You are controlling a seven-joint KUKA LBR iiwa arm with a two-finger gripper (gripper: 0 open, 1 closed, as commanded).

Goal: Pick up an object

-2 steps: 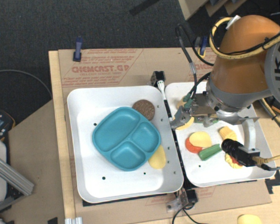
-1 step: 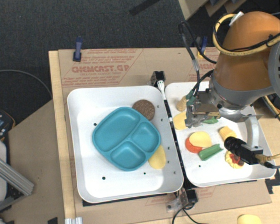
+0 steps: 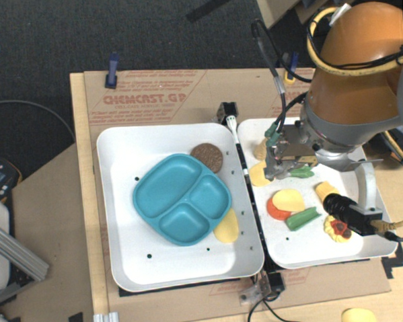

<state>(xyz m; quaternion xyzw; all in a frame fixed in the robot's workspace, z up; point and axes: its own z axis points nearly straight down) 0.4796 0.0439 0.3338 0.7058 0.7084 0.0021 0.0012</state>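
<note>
Cardboard (image 3: 151, 92) under both bins reads "CHEMCAST" in red print. Gripper (image 3: 277, 173) hangs low in the right bin (image 3: 287, 250); its opening cannot be judged. Green piece (image 3: 302, 218) lies nearby, apart.

The grey-and-orange arm (image 3: 356, 81) is cut off by the top and right edges and covers the rear of the right white bin (image 3: 314, 252). The gripper (image 3: 283, 167) fingertips cannot be resolved. The round brown disc (image 3: 208, 155) is partly hidden behind the blue compartment tray (image 3: 182, 198). A yellow object (image 3: 358, 316) is cropped by the bottom edge.
</note>
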